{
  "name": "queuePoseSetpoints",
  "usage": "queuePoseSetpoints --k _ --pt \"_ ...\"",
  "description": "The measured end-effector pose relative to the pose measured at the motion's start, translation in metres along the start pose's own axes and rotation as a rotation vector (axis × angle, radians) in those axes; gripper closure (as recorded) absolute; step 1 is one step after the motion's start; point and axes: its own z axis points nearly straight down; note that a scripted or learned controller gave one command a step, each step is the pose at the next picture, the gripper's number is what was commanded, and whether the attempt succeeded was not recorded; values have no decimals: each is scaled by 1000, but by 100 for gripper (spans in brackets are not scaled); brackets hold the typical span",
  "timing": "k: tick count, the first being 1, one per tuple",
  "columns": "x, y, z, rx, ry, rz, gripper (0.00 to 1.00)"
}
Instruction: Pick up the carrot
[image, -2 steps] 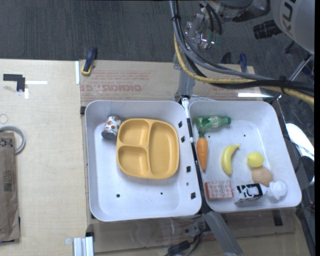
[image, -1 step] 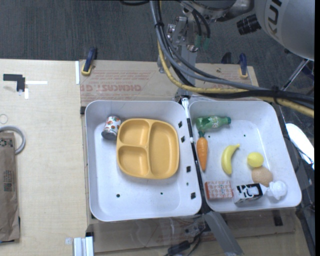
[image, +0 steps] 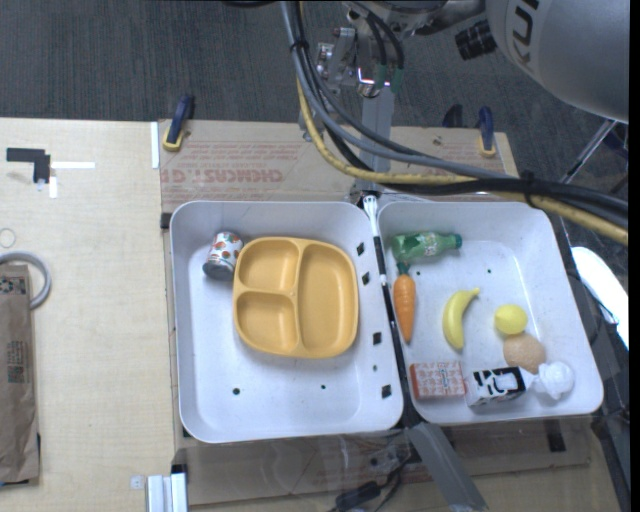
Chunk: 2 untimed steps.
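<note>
I count two white bins (image: 190, 330), one yellow divided tray (image: 297, 297), one small can (image: 222, 254), one carrot (image: 404, 306), one green bottle (image: 424, 245), one banana (image: 458, 317), one lemon (image: 511, 319), one egg (image: 524, 351) and two small cartons (image: 438, 380).

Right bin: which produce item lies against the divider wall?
The carrot, orange with a green top, lying lengthwise along the bin's left wall. The banana and lemon sit farther right, mid-bin.
</note>
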Motion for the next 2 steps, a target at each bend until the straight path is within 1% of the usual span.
queuePoseSetpoints --k 1,2 --pt "6 -29 7 1 1 137 100" --pt "-5 -46 -1 0 -1 123 100"
